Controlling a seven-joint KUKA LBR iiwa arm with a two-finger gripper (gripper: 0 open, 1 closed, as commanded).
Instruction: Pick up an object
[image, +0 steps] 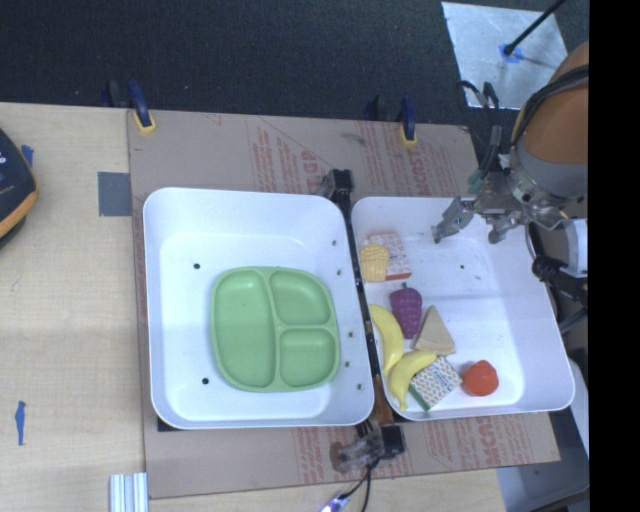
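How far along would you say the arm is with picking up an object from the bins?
Nothing looks done yet: the corn, purple grapes, bananas and tomato all lie in the right bin, and the green divided plate sits in the left bin. In hand: the gripper hovers open over the right bin's far end, holding nothing. Left: descending, grasping and lifting.

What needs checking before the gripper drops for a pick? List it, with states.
1. Gripper open: ok, fingers spread.
2. Gripper unloaded: ok, nothing between the fingers.
3. Gripper over the right bin: ok, at its far side.
4. Gripper above a target: not ok; the corn lies to its left, the tomato at the near edge.
5. Target free-standing: not ok for the bananas, which are crowded; ok for the tomato.
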